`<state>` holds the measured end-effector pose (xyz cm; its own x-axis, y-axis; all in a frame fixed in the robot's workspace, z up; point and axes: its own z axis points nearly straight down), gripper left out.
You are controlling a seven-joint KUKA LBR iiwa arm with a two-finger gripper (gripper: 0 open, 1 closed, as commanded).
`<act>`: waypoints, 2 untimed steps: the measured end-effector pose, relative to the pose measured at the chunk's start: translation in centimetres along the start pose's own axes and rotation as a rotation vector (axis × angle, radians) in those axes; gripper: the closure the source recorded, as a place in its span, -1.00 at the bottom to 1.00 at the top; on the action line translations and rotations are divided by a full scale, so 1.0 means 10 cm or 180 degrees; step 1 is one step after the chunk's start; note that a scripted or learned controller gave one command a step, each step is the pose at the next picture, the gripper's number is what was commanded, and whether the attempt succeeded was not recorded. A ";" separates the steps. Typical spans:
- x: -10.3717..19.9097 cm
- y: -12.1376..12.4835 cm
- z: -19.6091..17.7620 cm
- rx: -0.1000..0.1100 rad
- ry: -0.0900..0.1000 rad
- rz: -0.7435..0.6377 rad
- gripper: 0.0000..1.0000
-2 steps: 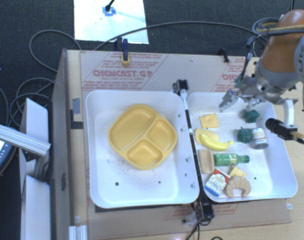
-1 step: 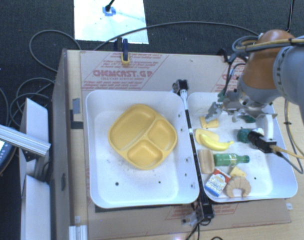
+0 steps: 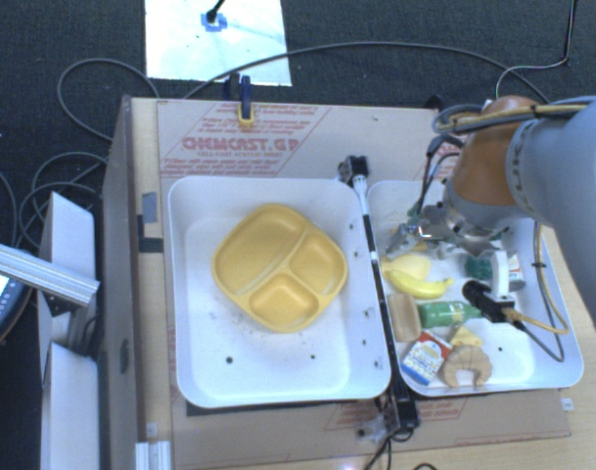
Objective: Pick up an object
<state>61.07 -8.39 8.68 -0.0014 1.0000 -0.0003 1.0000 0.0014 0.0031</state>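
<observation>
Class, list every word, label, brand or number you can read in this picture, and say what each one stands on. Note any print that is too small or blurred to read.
"CHEMCAST GP": large red letters on the brown board under the bins, above the left bin.
Smaller red lines around it: blurred, unreadable.
Print on the small red and white packet in the right bin: too small to read.
Label on the green bottle: unreadable.

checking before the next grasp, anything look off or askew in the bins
Nothing looks spilled or broken. The yellow divided plate sits turned cornerwise in the left bin, and the toy food, banana included, lies jumbled in the right bin.
</observation>
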 end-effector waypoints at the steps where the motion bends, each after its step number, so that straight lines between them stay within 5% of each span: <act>1: -0.02 -0.57 0.00 -0.0003 0.0001 0.0000 -1.00; 2: -0.02 -0.52 -0.15 -0.0052 -0.0004 -0.0001 1.00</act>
<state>55.86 -8.60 10.16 -0.0016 1.0000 -0.0016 0.9998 0.0017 0.0193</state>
